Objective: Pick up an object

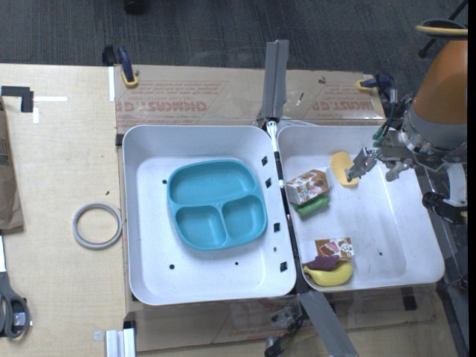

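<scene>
Nearest the camera, at the front of the right bin (pixel 416 270), a yellow banana (pixel 331 274) lies touching a purple item and a small printed packet (pixel 335 248). Further back, near the divider, a small carton (pixel 307 185) rests against a green pickle-like piece (pixel 313 204). Beyond them, toward the bin's back wall, a pale yellow object (pixel 341 167) lies alone, and the gripper (pixel 374 163) hovers just to its right with fingers spread and nothing between them. That yellow piece looks the likely target. A good grasp would centre the fingers over it, descend straight until they straddle it, then close, keeping clear of the carton. The left bin (pixel 141 222) holds a blue divided tray (pixel 217 204).
</scene>
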`<state>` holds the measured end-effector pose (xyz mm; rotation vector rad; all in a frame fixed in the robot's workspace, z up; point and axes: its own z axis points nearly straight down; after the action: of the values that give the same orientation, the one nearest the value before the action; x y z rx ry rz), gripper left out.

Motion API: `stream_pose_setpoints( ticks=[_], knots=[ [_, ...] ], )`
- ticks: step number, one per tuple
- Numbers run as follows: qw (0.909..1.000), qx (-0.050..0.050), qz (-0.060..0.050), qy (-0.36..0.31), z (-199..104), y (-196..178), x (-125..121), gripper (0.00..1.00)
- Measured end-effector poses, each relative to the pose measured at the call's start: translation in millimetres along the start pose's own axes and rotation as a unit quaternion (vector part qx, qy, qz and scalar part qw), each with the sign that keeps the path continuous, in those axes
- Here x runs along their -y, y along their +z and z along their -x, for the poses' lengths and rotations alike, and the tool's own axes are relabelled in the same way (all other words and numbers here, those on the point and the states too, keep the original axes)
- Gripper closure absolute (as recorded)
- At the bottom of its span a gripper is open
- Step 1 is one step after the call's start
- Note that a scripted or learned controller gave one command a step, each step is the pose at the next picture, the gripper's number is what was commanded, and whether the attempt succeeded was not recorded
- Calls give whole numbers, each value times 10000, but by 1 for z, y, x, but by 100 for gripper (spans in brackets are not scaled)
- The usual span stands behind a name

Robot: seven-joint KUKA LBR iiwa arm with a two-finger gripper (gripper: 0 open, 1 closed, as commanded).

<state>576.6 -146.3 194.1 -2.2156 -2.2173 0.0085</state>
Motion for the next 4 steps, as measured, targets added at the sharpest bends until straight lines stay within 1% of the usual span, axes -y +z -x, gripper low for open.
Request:
stream_pose_setpoints(
  ticks=[1, 2, 3, 4],
  knots=[
    [9984, 2, 1, -567, -52, 54, -9, 0],
    [9985, 19, 163, -515, -39, 82, -56, 0],
    [9751, 36, 64, -2216, 22, 72, -85, 0],
    [9725, 32, 133, -2324, 24, 87, -91, 0]
  ],
)
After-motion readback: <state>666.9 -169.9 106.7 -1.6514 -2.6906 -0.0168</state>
